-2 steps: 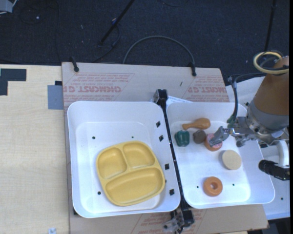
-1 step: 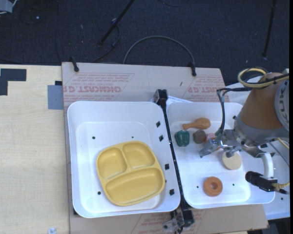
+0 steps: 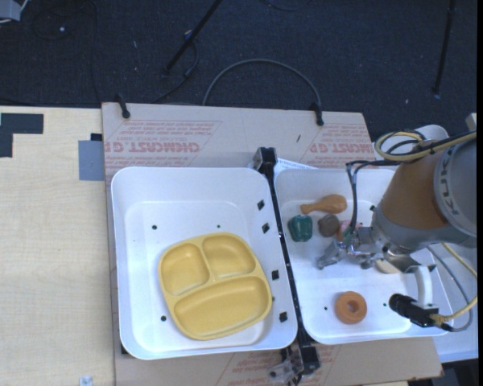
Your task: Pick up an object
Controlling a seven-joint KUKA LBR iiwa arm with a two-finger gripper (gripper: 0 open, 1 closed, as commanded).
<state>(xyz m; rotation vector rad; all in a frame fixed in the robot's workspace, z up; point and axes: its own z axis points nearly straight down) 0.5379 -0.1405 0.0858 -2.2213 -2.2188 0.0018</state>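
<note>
In the right bin (image 3: 306,322) lie a tan drumstick-shaped toy (image 3: 326,206), a green pepper-like toy (image 3: 300,228), a small brown lump (image 3: 328,225) and an orange donut (image 3: 351,307). My gripper (image 3: 332,256) is low in this bin, pointing left. It sits just below the brown lump and above the donut, with bare white floor under its tip. Nothing shows in its grasp. The arm's orange band (image 3: 409,199) covers the bin's right part.
The left bin (image 3: 137,207) holds a yellow divided plate (image 3: 216,285). A black divider (image 3: 275,240) runs between the two bins. A pale rounded piece (image 3: 386,265) peeks out beside the wrist. Cardboard lies under both bins.
</note>
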